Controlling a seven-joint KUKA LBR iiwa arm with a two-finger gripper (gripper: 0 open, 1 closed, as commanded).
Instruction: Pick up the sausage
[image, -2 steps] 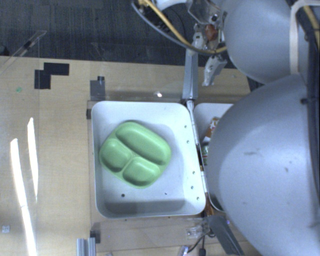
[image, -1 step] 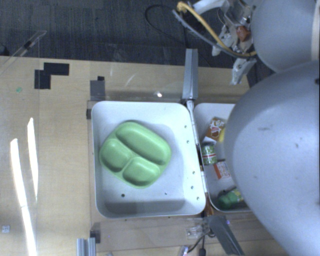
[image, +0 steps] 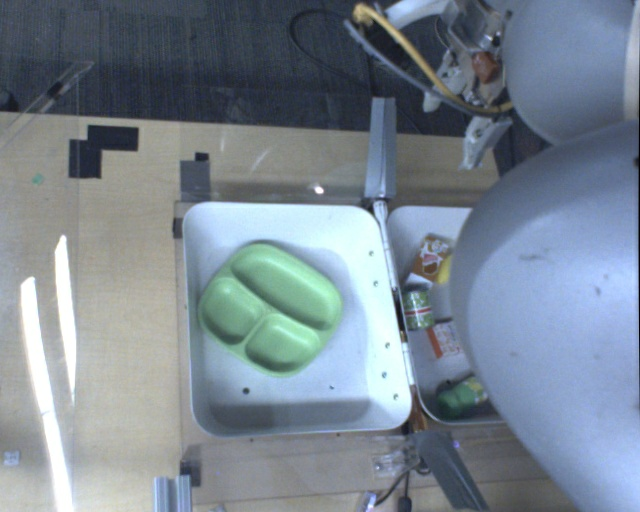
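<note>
You are watching the arm (image: 560, 300) hanging over much of the right bin (image: 425, 218), so you cannot tell whether the hand is open or closed. The sausage (image: 431, 256) is probably lying at that bin's far end, near a can (image: 417, 308). It is likely light, smooth and prone to rolling, so you should be gripping across its middle.

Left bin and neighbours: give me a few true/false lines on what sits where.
1. A green divided plate lies in the left bin. True.
2. The plate has two compartments. False: it has three.
3. The small can stands in the left bin. False: it is in the right bin, by the wall between the bins.
4. The grey arm covers much of the right bin. True.
5. A green item lies near the right bin's front edge. True.
</note>
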